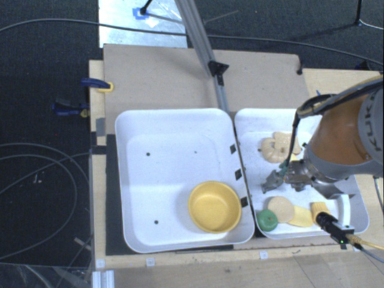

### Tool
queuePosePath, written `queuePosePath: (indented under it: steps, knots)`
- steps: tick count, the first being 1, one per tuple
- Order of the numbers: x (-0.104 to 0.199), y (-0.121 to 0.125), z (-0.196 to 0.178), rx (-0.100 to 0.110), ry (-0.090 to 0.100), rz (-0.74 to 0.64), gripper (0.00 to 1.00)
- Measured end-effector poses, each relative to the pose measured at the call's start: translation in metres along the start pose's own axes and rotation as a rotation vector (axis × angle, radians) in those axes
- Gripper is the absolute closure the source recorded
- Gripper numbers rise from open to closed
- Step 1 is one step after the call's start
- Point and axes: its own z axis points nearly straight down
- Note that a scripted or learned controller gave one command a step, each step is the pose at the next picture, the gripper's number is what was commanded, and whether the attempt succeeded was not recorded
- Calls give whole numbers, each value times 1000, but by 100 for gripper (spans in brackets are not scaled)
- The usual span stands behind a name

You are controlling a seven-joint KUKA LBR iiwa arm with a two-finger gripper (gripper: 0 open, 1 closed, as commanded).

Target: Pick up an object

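Note:
In the right bin [252,125] lie a pale cream lumpy object [275,147] near the back, a round beige disc [280,208], a small green ball [267,221] at the front left corner and a yellow piece [303,216] beside the disc. My gripper [273,182] hangs low over the middle of this bin, between the cream object and the beige disc, its dark fingers pointing left. Nothing shows between them. A yellow bowl [215,206] sits at the front right of the left bin [150,131].
The orange-banded wrist [342,140] covers the right half of the right bin. A grey pole [198,35] slants across the back of the bench. A blue and yellow clamp [90,86] grips the bench's left edge. Cables lie on the dark floor to the left.

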Motion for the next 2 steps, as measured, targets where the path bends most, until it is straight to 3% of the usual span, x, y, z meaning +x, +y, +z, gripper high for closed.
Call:
queuePosePath:
  steps: [1, 2]
  knots:
    - [0, 0, 52, 1, 0, 0, 0]
    - [0, 1, 39, -3, 0, 0, 100]
